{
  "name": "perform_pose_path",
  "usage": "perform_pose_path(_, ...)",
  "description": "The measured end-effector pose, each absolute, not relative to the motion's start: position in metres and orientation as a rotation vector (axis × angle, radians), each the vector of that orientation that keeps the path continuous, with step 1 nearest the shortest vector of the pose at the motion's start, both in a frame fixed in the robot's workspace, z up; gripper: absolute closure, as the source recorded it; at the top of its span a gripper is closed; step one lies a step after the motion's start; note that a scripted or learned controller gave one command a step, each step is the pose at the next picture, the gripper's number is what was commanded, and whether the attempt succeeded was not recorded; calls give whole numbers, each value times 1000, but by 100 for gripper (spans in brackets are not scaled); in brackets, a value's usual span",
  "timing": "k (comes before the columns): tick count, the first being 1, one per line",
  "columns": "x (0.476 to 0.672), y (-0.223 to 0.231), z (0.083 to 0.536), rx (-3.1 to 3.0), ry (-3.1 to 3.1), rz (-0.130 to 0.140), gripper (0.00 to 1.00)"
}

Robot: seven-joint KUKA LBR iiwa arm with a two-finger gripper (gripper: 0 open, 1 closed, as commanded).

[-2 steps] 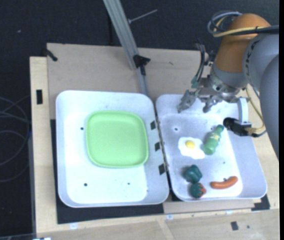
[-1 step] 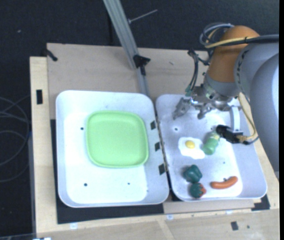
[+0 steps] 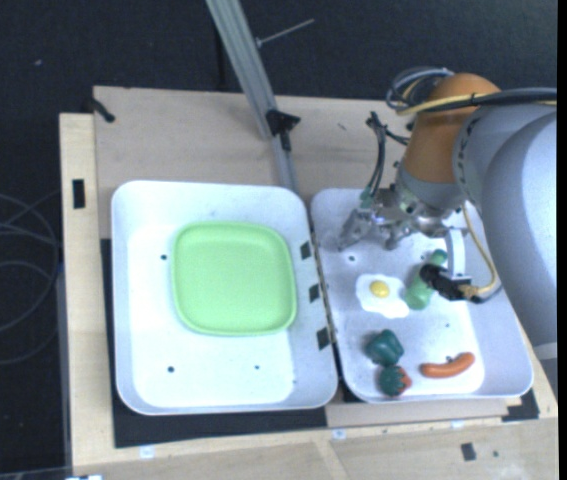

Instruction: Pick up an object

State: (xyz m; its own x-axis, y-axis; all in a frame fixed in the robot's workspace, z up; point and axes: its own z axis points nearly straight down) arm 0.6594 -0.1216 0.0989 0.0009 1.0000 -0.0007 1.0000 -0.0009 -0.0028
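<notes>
Gripper [image 3: 378, 226] hangs over right bin's [image 3: 348, 368] far left corner, grip state unclear. Egg [image 3: 381, 293] lies mid-bin, peppers [image 3: 385, 346] and sausage [image 3: 447, 367] near front edge. Best descend squarely over one item.

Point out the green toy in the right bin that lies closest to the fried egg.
The light green piece, touching the fried egg's right side; both darker green ones sit lower.
</notes>
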Motion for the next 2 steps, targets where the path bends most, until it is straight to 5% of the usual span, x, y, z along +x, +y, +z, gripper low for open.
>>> perform_pose_path(1,661,-122,112,-2225,-2221,-2,100)
perform_pose_path(2,660,-126,175,-2226,-2222,-5,100)
